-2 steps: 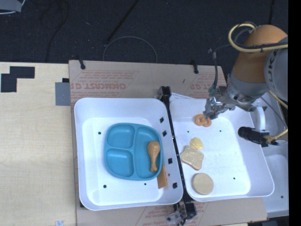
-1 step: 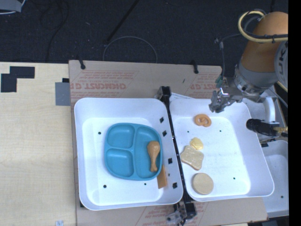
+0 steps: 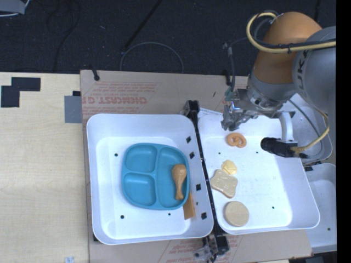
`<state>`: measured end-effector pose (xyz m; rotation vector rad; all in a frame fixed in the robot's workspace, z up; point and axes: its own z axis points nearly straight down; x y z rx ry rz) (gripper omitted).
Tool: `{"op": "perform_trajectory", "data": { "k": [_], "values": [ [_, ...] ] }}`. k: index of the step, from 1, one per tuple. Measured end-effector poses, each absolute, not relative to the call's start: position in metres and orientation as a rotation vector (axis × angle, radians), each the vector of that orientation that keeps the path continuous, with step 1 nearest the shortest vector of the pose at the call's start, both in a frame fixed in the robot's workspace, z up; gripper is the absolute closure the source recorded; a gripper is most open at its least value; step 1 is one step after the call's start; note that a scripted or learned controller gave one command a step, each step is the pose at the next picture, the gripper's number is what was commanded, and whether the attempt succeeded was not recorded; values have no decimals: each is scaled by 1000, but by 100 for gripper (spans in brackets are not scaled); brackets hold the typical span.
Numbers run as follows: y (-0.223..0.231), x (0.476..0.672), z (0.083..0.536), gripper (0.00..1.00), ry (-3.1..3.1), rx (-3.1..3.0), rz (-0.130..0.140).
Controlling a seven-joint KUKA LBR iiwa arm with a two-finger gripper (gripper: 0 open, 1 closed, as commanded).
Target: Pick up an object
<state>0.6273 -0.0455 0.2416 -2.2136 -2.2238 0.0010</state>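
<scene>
Just above the pretzel (image 3: pixel 237 141), at the far end of the right bin (image 3: pixel 285 201), you see the gripper (image 3: pixel 232 119) hanging, whether parted or closed you cannot tell, and nothing sits visibly in it. The pretzel lies flat, probably your nearest target; nearer from it rest a yellow piece (image 3: pixel 229 167), toast slice (image 3: pixel 224 183) and round cookie (image 3: pixel 236 213). Left of the pretzel, the other bin (image 3: pixel 104 141) holds a blue plate (image 3: pixel 143 174) bearing a drumstick (image 3: pixel 179 180), on a cardboard-covered bench (image 3: pixel 137 95).

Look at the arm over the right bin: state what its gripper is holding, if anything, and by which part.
Nothing is visibly held. The gripper hangs above the pretzel, which lies on the right bin floor.
</scene>
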Motion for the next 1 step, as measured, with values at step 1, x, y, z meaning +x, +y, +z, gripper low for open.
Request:
{"op": "perform_trajectory", "data": {
  "k": [1],
  "values": [
    [6,625,227,100,-2223,-2213,3]
  ]
}}
